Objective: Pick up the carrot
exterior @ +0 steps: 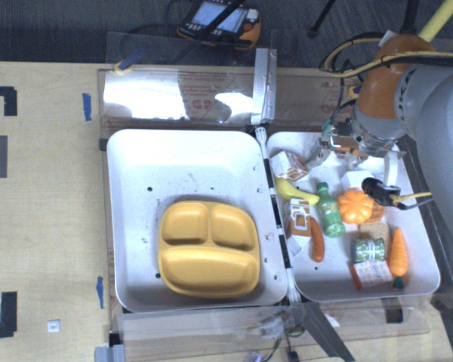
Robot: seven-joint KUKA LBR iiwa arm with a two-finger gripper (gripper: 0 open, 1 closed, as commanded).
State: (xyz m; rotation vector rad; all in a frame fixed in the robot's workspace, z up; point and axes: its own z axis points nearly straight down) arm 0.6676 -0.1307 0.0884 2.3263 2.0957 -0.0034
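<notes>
The carrot (398,252) lies in the right bin (426,277) near its right wall, orange, pointing up and down with a dark green stub at its near end. Nothing touches it from above; a small can (369,250) lies just to its left. My gripper (337,141) hangs over the far part of the right bin, well away from the carrot and farther back to the left. The arm's orange band (380,95) sits above the gripper.
The right bin also holds a banana (293,190), a green bottle (329,210), an orange pumpkin (355,206), a reddish sausage-like piece (315,240) and a boxed item (372,276). A yellow divided tray (208,248) lies in the left bin (128,164).
</notes>
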